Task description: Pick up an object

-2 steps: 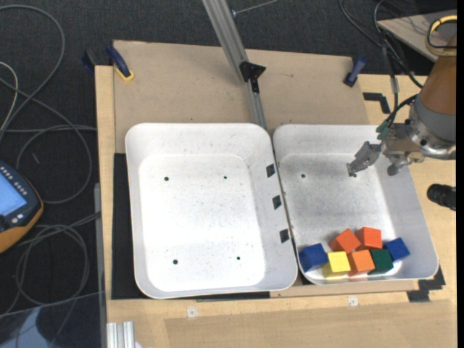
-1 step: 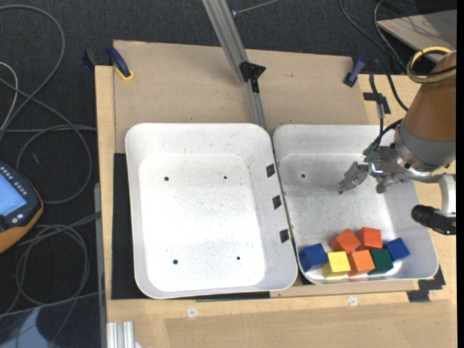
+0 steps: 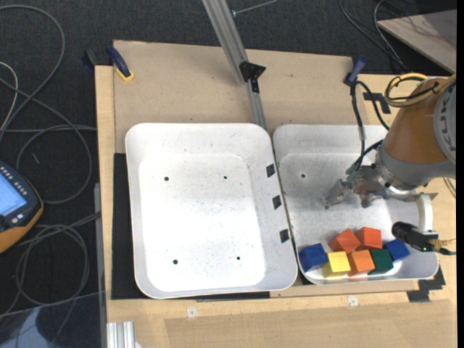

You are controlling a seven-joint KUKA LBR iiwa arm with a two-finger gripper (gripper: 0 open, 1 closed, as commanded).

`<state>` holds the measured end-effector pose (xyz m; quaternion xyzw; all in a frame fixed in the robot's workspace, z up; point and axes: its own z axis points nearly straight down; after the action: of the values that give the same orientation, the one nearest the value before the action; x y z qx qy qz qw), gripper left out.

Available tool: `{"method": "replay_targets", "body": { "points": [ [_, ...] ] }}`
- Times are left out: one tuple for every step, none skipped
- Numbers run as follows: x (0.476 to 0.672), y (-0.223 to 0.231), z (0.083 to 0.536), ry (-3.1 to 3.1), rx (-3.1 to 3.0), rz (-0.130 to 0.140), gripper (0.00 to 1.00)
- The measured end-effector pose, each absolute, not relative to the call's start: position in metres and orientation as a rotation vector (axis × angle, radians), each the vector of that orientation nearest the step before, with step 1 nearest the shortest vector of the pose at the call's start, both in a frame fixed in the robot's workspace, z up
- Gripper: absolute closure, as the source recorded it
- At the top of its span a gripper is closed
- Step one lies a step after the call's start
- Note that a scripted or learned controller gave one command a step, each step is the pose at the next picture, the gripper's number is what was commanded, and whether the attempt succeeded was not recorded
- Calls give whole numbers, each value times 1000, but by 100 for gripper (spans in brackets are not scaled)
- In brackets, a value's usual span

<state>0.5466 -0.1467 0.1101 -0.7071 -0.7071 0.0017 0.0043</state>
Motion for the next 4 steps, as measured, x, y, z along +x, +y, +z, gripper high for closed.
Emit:
{"method": "replay_targets", "body": {
  "points": [
    [549, -147, 125, -2221, -2222, -3, 100],
    [541, -146, 178, -2227, -2224, -5, 100],
    [538, -137, 231, -2229, -2223, -7, 100],
    [543, -142, 295, -2229, -2225, -8, 100]
  ]
}}
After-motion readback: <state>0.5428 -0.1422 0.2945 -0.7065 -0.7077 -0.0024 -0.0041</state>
